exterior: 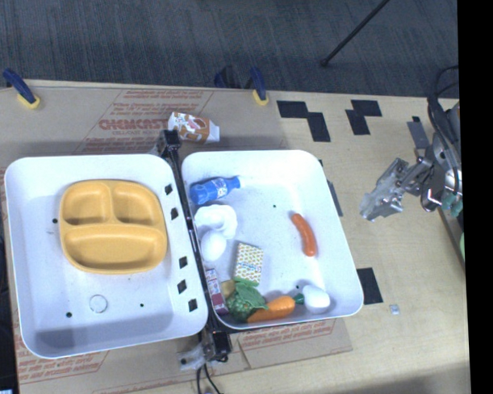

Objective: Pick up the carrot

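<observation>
The carrot (274,307) is orange with a green leafy top and lies along the front wall of the right bin (332,229), between a green-topped pile and a white egg (316,299). My gripper (381,203) hovers over the bare bench to the right of that bin, well away from the carrot. It looks open, with nothing between its fingers.
The right bin also holds an orange sausage (304,233), a blue bottle (214,188), two white lumps (215,231) and a small patterned box (249,262). A yellow divided tray (113,223) sits in the left bin (23,264). A snack packet (192,127) lies behind the bins.
</observation>
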Action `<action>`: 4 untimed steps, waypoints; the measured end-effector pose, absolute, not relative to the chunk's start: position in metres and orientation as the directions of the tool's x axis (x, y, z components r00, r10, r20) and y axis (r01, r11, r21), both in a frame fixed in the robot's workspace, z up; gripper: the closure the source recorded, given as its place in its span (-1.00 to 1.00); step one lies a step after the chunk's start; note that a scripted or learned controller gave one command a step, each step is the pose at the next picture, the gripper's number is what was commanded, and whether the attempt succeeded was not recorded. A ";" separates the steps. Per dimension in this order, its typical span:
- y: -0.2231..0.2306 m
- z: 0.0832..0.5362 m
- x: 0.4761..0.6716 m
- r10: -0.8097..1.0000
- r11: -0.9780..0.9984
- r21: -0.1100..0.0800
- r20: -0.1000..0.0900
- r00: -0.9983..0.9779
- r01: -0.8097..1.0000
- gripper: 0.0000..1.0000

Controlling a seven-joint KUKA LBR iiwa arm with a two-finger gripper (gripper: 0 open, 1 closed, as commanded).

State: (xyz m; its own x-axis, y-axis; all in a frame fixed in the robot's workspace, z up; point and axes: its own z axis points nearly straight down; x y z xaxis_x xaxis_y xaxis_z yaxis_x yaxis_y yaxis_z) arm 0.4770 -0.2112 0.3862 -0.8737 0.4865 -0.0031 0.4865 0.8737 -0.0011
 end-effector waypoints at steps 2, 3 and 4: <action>-0.211 0.341 0.477 -0.251 0.968 -0.002 -0.002 -0.968 -0.251 1.00; -0.211 0.378 0.487 -0.547 0.837 -0.002 -0.001 -0.837 -0.547 1.00; -0.211 0.394 0.486 -0.821 0.571 -0.002 0.000 -0.571 -0.821 1.00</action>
